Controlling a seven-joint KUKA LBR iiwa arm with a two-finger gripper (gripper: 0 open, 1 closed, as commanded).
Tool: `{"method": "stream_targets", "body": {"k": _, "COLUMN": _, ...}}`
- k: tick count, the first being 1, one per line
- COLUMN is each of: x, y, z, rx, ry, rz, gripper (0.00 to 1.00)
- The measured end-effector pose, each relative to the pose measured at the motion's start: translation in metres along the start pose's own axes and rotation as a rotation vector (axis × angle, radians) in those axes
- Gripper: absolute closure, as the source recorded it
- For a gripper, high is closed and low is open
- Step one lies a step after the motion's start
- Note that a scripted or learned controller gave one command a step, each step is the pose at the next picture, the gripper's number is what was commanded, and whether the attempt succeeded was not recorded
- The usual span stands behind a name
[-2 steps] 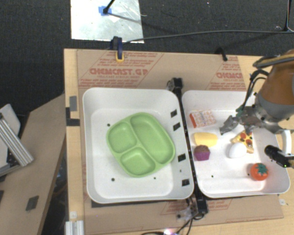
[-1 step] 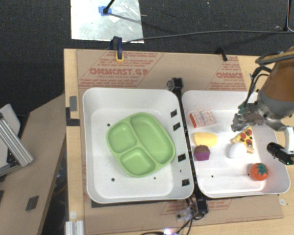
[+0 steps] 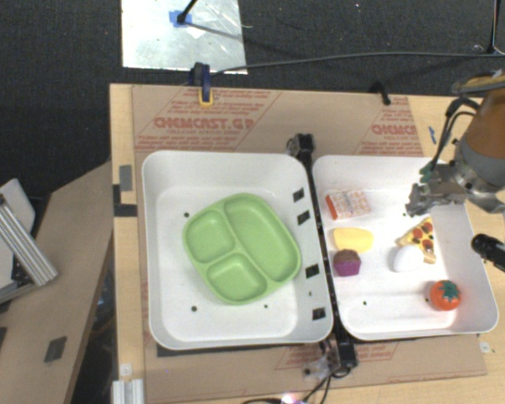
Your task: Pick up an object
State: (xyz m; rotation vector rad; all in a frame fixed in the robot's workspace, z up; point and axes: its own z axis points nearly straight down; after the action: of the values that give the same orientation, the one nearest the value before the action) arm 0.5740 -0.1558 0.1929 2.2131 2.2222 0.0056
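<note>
A table (image 3: 126,251) seen from above carries two shallow white bins side by side on a sheet of printed cardboard (image 3: 236,112). The left bin (image 3: 164,225) holds a light green plate (image 3: 240,247) with three compartments, lying flat near the bin's middle. The right bin (image 3: 471,310) holds several small things. A small packet with red and white print (image 3: 348,203) lies toward the upper left of this bin. Below it sits a yellow piece (image 3: 353,239), and a purple piece (image 3: 347,263) is touching its lower edge. To the right, a toy pizza slice (image 3: 421,238) lies just beside a white rounded piece (image 3: 403,259). An orange, tomato-like ball (image 3: 443,295) rests near the lower right corner, apart from the others.

The robot arm (image 3: 497,133) reaches in from the right, over the upper right part of the right bin. Its tool (image 3: 422,194) hangs just above the pizza slice; whether it is spread or pressed together cannot be told, and nothing is seen held in it.
</note>
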Motion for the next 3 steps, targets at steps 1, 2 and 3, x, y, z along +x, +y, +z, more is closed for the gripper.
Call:
{"method": "stream_targets", "body": {"k": 1, "x": 0.0, "y": 0.002, "z": -0.039, "rx": 0.0, "ry": 0.0, "rz": -0.001, "gripper": 1.0}}
{"method": "stream_targets", "body": {"k": 2, "x": 0.061, "y": 0.021, "z": -0.041, "rx": 0.002, "ry": 0.003, "rz": -0.007, "gripper": 1.0}}
{"method": "stream_targets", "body": {"k": 3, "x": 0.107, "y": 0.034, "z": -0.047, "rx": 0.003, "ry": 0.003, "rz": -0.006, "gripper": 1.0}}
